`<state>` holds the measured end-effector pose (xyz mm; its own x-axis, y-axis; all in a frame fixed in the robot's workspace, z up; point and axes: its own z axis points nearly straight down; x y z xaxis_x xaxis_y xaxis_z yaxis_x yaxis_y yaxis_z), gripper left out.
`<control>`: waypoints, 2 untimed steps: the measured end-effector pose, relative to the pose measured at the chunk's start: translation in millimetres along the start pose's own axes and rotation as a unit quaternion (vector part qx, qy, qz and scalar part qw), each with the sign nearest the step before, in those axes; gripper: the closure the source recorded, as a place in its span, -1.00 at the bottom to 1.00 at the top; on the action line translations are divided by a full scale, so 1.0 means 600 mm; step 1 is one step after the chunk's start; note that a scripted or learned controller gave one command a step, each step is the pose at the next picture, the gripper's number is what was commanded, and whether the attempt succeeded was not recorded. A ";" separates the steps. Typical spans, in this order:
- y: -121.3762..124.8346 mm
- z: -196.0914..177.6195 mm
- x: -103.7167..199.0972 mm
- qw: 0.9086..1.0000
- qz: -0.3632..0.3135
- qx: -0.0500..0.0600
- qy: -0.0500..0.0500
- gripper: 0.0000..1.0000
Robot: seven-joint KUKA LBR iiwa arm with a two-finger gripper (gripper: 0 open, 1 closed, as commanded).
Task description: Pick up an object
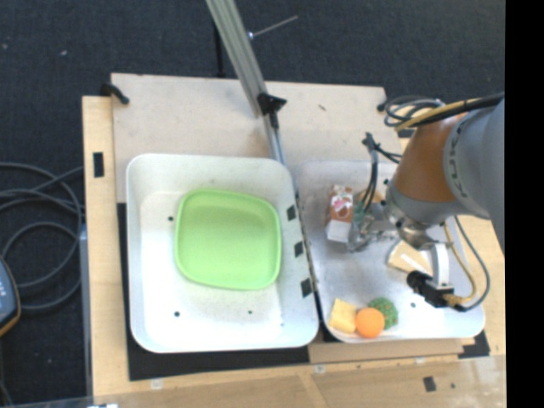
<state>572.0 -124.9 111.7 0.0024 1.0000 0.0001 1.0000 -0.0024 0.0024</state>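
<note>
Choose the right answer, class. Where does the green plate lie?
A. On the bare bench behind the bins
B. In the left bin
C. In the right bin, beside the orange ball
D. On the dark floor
B: the green plate lies flat inside the left bin, while the orange ball sits in the right bin near its front edge.

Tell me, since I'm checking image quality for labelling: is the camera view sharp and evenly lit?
Camera view: soft overall, fine detail smeared around the gripper; lighting is even and diffuse, with no hard shadows; the green plate has a mild sheen, no blown glare; the orange ball and nearby small items look blurry-edged.
</note>
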 end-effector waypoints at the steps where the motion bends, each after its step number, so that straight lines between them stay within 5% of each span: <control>1: 0.001 -0.105 -0.006 1.000 -0.001 -0.002 -0.001 1.00; 2: 0.000 -0.184 -0.022 1.000 -0.001 -0.001 -0.001 1.00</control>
<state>571.9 -138.1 222.2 0.0010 1.0000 -0.0010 1.0000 -0.0009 0.0050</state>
